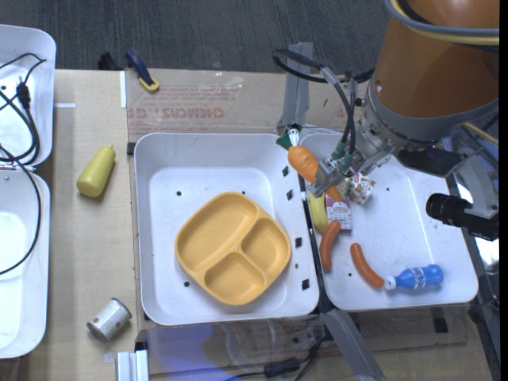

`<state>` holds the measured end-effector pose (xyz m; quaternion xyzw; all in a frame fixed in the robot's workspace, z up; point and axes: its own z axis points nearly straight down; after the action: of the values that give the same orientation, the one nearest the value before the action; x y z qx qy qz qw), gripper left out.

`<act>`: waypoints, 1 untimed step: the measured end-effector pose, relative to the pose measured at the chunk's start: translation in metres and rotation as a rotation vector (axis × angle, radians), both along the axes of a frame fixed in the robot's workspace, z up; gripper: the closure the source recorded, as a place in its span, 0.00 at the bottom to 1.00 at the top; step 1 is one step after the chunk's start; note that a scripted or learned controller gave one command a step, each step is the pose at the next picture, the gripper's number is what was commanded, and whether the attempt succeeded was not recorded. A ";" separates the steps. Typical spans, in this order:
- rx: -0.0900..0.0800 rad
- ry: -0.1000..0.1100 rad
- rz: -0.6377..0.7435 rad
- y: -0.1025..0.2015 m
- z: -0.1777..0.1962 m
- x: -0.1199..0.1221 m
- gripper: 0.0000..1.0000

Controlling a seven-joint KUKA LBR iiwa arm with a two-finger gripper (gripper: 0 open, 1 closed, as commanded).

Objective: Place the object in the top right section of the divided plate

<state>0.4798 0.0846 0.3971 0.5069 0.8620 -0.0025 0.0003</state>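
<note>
A yellow divided plate lies in the left bin, turned at an angle, with nothing in its three sections. An orange toy carrot with a green top hangs over the rim between the two bins, up and to the right of the plate. My gripper reaches in from the right under the orange-banded wrist. It is shut on the carrot's lower right end.
The right bin holds two red sausages, a blue bottle, a yellow piece and small cartons. On the bench to the left are a mustard bottle and a can. Cables hang around the wrist.
</note>
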 end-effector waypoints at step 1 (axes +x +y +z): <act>-0.002 0.001 0.002 0.000 0.008 0.001 1.00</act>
<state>0.4810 0.0849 0.4054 0.5059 0.8626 -0.0036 0.0005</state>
